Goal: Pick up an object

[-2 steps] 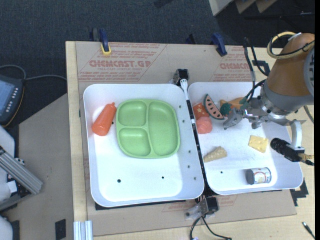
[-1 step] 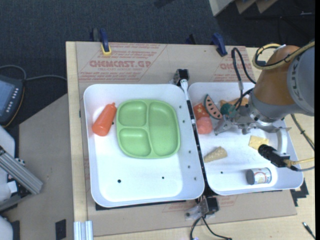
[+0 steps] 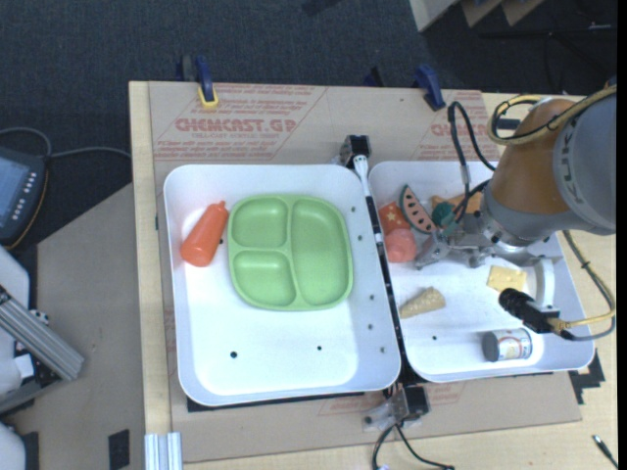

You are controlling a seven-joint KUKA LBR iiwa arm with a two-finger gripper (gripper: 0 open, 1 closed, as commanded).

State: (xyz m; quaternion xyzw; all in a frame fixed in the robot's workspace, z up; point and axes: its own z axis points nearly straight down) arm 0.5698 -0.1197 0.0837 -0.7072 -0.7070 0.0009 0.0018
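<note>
White bins (image 3: 196, 360), two: left holds one green tray (image 3: 291, 251), one orange bottle (image 3: 204, 234); jaws' state unclear.

**Fixtures and surroundings of the tabletop**

Two shallow white bins, a left bin (image 3: 191, 292) and a right bin (image 3: 460, 355), are set side by side on a board (image 3: 147, 164) printed with red lettering. The board is held by blue clamps (image 3: 204, 74) at its far edge. Dark carpet (image 3: 196, 18) is seen beyond, and a dark device (image 3: 20, 192) at the left.
</note>
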